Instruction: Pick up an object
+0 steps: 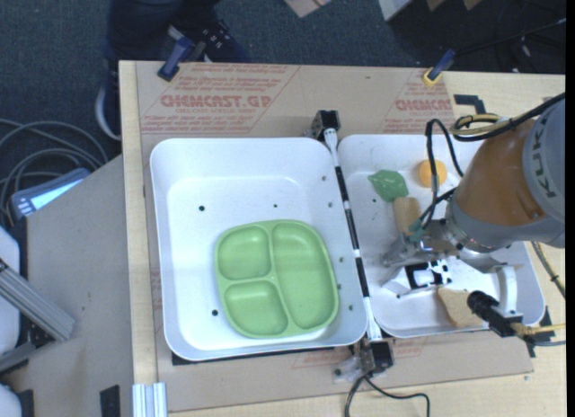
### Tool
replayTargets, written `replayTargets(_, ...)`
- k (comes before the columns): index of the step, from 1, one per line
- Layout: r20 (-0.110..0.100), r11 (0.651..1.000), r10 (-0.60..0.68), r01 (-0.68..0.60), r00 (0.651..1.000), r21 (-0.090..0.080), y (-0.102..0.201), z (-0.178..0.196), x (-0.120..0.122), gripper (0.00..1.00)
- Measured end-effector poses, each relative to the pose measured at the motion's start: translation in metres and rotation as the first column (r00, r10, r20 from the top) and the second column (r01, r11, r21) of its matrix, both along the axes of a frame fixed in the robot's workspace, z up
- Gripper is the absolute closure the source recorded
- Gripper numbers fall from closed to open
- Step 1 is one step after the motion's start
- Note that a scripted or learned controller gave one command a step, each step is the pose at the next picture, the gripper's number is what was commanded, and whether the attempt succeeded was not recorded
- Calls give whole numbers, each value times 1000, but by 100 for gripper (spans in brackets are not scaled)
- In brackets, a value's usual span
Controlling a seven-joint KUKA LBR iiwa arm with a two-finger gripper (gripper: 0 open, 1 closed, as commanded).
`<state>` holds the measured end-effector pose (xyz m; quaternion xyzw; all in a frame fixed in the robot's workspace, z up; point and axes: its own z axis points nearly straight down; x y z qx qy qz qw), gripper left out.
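My gripper (pixel 406 267) hangs low over the middle of the right bin (pixel 386 316), at the end of the grey and orange arm that comes in from the right. Just behind it lies a tan wooden block (pixel 406 212), touching or nearly touching the gripper's far side. A green soft piece (pixel 388 183) lies further back, with a small orange ball (pixel 430 172) to its right. Another tan wedge (pixel 453 306) sits near the bin's front wall, partly hidden by the wrist. I see nothing held.
The left bin (pixel 180 181) holds a light green divided plate (pixel 274 278) in its front half. A black clamp (pixel 325 122) sits at the back where both bins meet. The shared bin wall (pixel 349 226) runs just left of the gripper.
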<state>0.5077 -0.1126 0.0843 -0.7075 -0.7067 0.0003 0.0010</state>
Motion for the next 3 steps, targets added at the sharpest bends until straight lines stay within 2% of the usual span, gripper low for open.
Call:
replayTargets(1,3,1000,1,-1,1000,-2,-2,0,9,0)
replayTargets(2,5,1000,-1,1,1000,-2,-2,10,9,100)
replayTargets(3,4,1000,-1,1,1000,-2,-2,10,9,0)
